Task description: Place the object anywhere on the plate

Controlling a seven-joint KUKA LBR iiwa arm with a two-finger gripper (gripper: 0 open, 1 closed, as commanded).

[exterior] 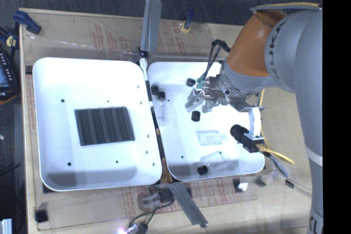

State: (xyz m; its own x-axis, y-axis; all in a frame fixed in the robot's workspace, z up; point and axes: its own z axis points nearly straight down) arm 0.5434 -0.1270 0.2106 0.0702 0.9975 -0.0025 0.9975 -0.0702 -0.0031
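Note:
A dark grey ridged plate (105,125) lies flat in the middle of the left bin (49,76). My gripper (199,105) hovers over the upper middle of the right bin (178,71), open, with nothing between its fingers. A small black object (195,115) lies on the bin floor just below the fingertips, apart from them. Another small black piece (190,82) rests just above and left of the gripper.
Clear vials with black caps lie in the right bin: two by its left wall (159,97) and one near the front edge (211,164). A clear flat piece (210,138) lies mid-bin. A metal divider (149,24) runs between the bins.

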